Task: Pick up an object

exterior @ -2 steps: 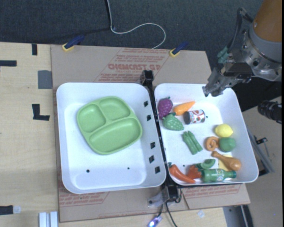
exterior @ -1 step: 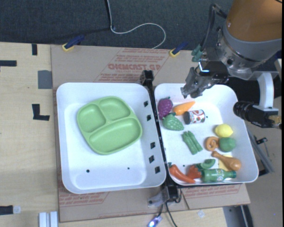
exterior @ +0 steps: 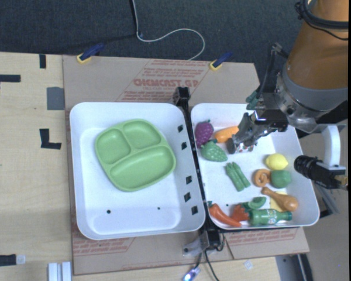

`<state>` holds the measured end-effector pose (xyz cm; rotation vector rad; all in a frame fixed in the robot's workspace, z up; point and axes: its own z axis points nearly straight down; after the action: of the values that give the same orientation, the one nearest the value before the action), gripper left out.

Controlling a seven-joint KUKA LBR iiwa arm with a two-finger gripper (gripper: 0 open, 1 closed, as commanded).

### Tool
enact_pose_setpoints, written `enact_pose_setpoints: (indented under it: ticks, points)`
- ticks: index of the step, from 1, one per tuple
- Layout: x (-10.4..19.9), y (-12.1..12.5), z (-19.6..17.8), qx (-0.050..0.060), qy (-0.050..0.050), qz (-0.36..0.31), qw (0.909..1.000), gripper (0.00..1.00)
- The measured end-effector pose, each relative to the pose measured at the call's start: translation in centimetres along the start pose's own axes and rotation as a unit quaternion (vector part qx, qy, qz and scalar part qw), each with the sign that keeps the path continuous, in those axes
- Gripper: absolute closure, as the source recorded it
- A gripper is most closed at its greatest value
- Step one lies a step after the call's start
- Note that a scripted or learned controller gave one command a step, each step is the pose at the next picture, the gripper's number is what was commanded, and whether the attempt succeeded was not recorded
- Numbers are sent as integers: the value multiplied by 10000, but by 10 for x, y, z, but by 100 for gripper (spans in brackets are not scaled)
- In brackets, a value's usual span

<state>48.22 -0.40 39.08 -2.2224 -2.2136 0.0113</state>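
Overhead, the gripper (exterior: 241,142) hung low over the back of the right bin (exterior: 301,218), its dark fingers just beside an orange toy piece (exterior: 224,134) and apparently near the bin floor; whether it was released or clenched could not be made out, and nothing could be seen between the fingers. Purple grapes (exterior: 203,132) lay to the left of the orange piece, with a green leafy toy (exterior: 213,152) below them. Farther forward lay green beans (exterior: 237,176), a yellow lemon (exterior: 276,161), a drumstick (exterior: 279,198) and a green bottle (exterior: 269,217). The left bin (exterior: 82,157) held a green divided tray (exterior: 136,154).
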Motion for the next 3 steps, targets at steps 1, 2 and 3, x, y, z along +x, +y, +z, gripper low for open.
enact_pose_setpoints:
  ticks: [1,2,3]
  points:
    - [51,1,33,-18,7,-43,10000,100]
    - [64,1,-15,-56,11,-38,10000,100]
    - [120,1,-66,-64,19,-55,10000,100]
